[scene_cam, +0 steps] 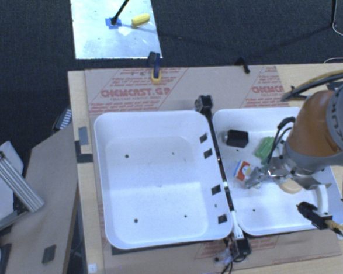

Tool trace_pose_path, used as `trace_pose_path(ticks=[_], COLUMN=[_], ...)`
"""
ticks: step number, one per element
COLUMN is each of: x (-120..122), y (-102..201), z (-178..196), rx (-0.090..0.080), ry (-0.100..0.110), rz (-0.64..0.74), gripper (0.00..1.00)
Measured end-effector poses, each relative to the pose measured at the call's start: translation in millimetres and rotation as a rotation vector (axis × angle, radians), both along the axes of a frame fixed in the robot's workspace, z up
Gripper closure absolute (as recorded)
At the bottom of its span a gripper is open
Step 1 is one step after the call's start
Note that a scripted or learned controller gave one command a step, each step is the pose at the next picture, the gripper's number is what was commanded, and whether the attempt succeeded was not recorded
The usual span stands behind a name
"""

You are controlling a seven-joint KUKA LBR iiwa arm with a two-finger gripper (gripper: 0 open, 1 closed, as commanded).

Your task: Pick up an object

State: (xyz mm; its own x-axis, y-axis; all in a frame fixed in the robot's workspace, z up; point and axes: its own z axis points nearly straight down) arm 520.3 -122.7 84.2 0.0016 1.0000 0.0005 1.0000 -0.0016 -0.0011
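My gripper [254, 178] hangs low over the right bin [265, 219], near its left-middle part. Just to its left, touching or nearly touching it, lies a small red and white object [242, 170]. A green object [265, 148] lies a little further back, beside the wrist. A black block [236, 137] rests near the bin's back left. A pale tan round object [291, 185] peeks out from under the arm on the right. Nothing is visibly held.
The left bin [160, 222] sits beside the right one, with black clips [215, 189] along the shared rim. The bulky grey and orange arm [320, 132] covers the right bin's right side. A metal plate [115, 26] with a yellow item lies beyond the bench.
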Motion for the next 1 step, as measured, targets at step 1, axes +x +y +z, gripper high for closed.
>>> trace_pose_path(ticks=[1], x=[45.6], y=[4.0], z=[0.9], rx=[-0.002], ry=[-0.007], rz=[0.007], gripper=[0.0])
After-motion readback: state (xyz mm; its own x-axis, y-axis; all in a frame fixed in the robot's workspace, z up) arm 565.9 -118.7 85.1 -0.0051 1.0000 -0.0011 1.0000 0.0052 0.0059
